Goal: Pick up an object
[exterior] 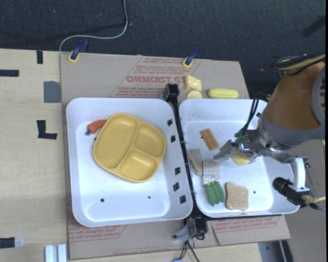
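Observation:
My gripper (233,151) hangs low over the middle of the right bin (262,112), reaching in from the right. A small yellow piece (242,159) lies directly under its right side, partly hidden by it. In the same bin lie an orange-brown block (209,139), a beige wedge (195,160), a white patterned piece (210,173), a green vegetable (214,192) and a slice of toast (236,196). These lie to the left of and below the gripper, apart from it.
The left bin (82,201) holds a yellow divided plate (130,146) and an orange carrot (97,125) at its upper left. Behind the right bin, on the cardboard, lie a corn cob (223,93) and two pale yellow pieces (193,83).

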Controlling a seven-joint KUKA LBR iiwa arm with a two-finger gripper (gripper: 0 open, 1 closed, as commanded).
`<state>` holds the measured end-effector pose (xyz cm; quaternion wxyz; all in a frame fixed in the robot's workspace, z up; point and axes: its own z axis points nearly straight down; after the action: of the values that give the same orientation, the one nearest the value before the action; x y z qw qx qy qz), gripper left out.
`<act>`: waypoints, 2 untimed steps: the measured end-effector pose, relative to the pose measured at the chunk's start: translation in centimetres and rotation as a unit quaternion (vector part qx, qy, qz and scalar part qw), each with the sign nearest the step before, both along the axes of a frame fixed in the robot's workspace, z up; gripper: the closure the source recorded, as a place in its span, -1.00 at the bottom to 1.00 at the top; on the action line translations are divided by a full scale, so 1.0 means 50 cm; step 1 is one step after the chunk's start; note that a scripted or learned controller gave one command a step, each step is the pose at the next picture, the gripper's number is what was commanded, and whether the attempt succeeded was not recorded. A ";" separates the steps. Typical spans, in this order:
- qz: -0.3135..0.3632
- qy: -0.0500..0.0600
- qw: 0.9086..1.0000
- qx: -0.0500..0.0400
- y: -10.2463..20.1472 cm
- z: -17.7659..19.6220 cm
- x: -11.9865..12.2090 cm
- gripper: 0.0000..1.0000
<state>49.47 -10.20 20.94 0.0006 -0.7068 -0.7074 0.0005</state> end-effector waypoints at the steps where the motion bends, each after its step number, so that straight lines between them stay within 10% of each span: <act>1: 0.000 0.003 1.000 0.000 -0.054 -0.215 0.134 -1.00; 2: 0.002 -0.001 1.000 0.000 0.000 -0.251 0.228 -1.00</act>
<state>60.86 -10.21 8.38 -0.0005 -0.7055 -0.7087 -0.0002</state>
